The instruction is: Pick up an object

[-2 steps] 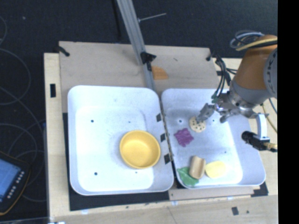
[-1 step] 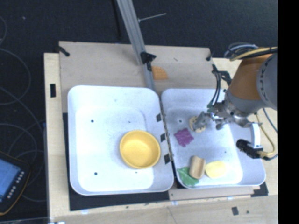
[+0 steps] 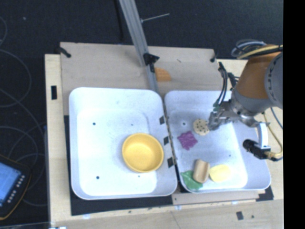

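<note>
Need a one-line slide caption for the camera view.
Gripper beside the dotted disc in the right bin; yellow bowl in the left bin.

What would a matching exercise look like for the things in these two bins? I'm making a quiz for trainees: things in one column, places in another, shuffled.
Things:
1. yellow bowl
2. purple piece
3. round tan disc
4. pale yellow block

Places:
A. right bin, front, beside the tan cylinder
B. left bin
C. right bin, middle
D. right bin, next to the pincer

Pairs: 1-B, 2-C, 3-D, 4-A
</note>
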Controlling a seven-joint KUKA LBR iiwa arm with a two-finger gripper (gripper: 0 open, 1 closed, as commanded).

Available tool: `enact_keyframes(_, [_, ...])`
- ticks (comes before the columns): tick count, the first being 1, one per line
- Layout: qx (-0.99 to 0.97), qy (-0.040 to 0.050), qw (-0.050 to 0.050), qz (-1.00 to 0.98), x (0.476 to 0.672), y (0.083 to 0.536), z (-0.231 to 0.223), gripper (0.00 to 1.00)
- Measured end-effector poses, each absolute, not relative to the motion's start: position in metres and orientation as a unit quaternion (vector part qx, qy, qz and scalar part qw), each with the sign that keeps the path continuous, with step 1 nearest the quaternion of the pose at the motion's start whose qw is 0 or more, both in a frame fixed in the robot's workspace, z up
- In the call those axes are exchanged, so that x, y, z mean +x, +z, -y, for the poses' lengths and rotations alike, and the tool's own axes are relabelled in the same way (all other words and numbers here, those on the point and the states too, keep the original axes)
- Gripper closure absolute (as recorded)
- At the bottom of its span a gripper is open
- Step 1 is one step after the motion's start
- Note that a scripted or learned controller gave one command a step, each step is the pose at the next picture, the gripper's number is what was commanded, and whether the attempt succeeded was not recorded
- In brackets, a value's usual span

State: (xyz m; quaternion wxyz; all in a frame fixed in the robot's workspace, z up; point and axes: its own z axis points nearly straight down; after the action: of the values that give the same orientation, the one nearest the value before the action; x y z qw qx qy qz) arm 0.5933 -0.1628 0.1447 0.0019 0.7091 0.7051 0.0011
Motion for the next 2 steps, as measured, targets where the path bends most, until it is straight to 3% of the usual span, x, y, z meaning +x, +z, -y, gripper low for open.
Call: enact_keyframes(2, [0.708, 0.0017, 0.003, -0.707, 0.592, 0.240, 0.180, 1.00])
